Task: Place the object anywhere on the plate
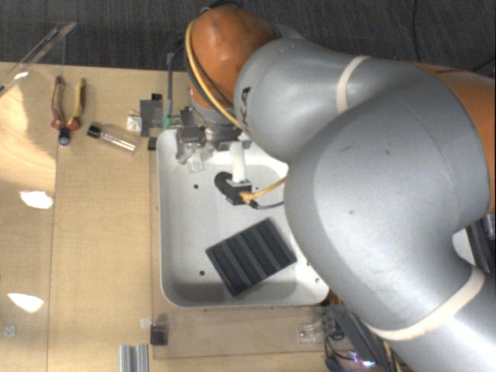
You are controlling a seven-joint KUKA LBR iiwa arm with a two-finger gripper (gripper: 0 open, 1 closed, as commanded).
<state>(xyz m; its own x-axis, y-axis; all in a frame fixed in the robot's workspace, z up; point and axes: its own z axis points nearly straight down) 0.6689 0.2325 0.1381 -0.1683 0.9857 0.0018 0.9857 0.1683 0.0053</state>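
gripper (191, 152) low in the bin's (182, 239) upper-left corner, ribbed black plate (252, 256) well apart toward the front.
whether the jaws are clenched or released cannot be told, and the object cannot be made out, perhaps hidden under the wrist. a release here would likely miss the plate, and the corner walls are near enough to clip. open floor lies toward the plate; the bulky arm (387, 208) crowds the right.

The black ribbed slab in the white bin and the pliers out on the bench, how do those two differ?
The black ribbed slab is a broad, ridged rectangle; the pliers are slim with two handles. The slab is all black; the pliers' handles are red-orange. The slab lies inside the white bin; the pliers lie on the wooden bench, left of it. Both lie flat.
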